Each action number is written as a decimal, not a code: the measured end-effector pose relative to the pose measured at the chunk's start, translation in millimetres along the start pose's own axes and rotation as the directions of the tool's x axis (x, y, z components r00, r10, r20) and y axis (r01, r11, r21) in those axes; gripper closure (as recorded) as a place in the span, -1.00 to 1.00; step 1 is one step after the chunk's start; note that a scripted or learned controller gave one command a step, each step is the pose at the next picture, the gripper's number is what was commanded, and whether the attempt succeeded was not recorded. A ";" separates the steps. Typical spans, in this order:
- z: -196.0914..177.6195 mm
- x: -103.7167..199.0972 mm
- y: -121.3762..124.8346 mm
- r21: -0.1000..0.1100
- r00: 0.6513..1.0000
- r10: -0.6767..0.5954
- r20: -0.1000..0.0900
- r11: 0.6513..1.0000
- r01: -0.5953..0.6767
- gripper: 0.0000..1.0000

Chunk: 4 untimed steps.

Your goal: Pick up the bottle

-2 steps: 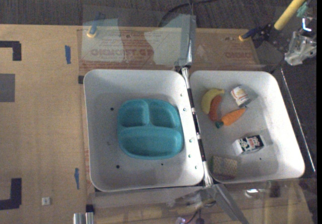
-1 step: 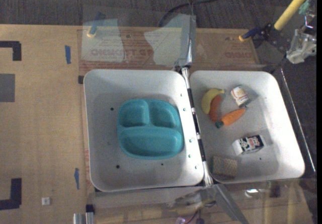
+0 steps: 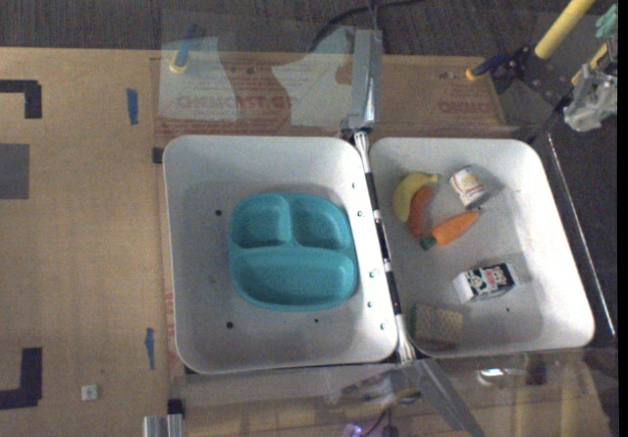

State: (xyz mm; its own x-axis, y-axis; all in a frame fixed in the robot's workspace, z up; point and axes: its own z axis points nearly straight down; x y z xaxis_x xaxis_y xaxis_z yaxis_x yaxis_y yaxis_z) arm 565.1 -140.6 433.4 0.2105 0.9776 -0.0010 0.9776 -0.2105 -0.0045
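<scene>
Spreading across the view is the tan bench point(image 3: 78, 258), and on it the two white bins sit side by side, their rims touching along the middle. The left bin point(image 3: 196, 170) holds one teal divided plate point(image 3: 291, 250), lying flat near its centre. The right bin point(image 3: 549, 268) holds all the small things.

The gripper point(image 3: 589, 99) hangs outside the right bin, beyond its far right corner and well apart from everything inside; it is too small and blurred to tell whether it is open or closed, and nothing can be seen in it.

In the right bin, an orange carrot point(image 3: 453, 228) lies slantwise near the middle, its green end toward the left bin. A yellow banana point(image 3: 410, 190) curls just to its upper left, with a reddish-orange piece point(image 3: 421, 210) lying against it. Nearer the front are a black-and-white carton point(image 3: 484, 281) on its side and a brownish flat piece point(image 3: 437, 324) against the front left corner.

The bottle point(image 3: 469, 186) is small and white with a dark label. It lies in the far half of the right bin, just right of the banana and just above the carrot's thick end, apart from both. Its short long axis seems to run from upper left to lower right; which end is the cap cannot be told. Nothing lies over it.
</scene>
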 end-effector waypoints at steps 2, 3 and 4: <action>-17.3 -0.5 1.9 0.001 1.000 0.001 0.002 1.000 -0.001 1.00; 10.9 -6.9 15.5 0.002 0.987 0.160 0.000 0.987 -0.160 1.00; 38.2 24.6 22.2 0.002 1.000 0.001 -0.001 1.000 -0.001 1.00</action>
State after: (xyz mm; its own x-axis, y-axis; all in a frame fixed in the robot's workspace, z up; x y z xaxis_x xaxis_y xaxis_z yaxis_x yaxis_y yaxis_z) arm 591.7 -121.2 395.1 0.2119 0.9773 -0.0004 0.9773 -0.2119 -0.0065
